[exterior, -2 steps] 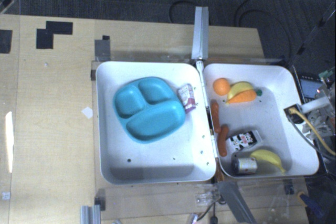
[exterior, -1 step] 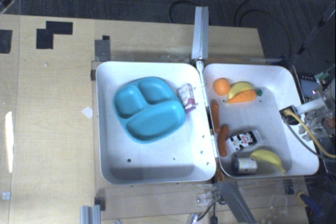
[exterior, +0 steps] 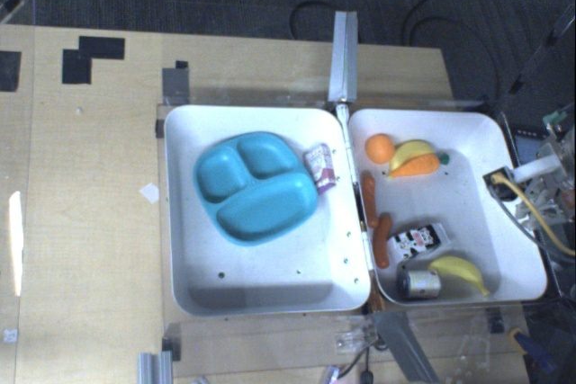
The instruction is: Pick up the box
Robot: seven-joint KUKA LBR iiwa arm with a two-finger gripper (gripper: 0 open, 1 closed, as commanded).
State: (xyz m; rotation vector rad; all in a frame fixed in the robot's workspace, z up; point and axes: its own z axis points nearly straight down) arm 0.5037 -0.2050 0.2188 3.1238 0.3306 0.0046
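The box (exterior: 418,239) is small and dark with a white face printed in red and black. It lies flat in the lower middle of the right bin (exterior: 477,193). A red sausage (exterior: 382,240) lies just to its left. A metal can (exterior: 419,283) and a yellow banana (exterior: 461,272) sit close below it. The box's top and its right side are uncovered.
The left bin (exterior: 189,265) holds a blue divided plate (exterior: 256,187) and a small pink-and-white packet (exterior: 320,167) by its right wall. In the right bin's upper part lie an orange (exterior: 380,147), a yellow and orange toy fruit (exterior: 414,159) and another sausage (exterior: 368,189). Cables and hardware (exterior: 540,193) crowd the right edge.
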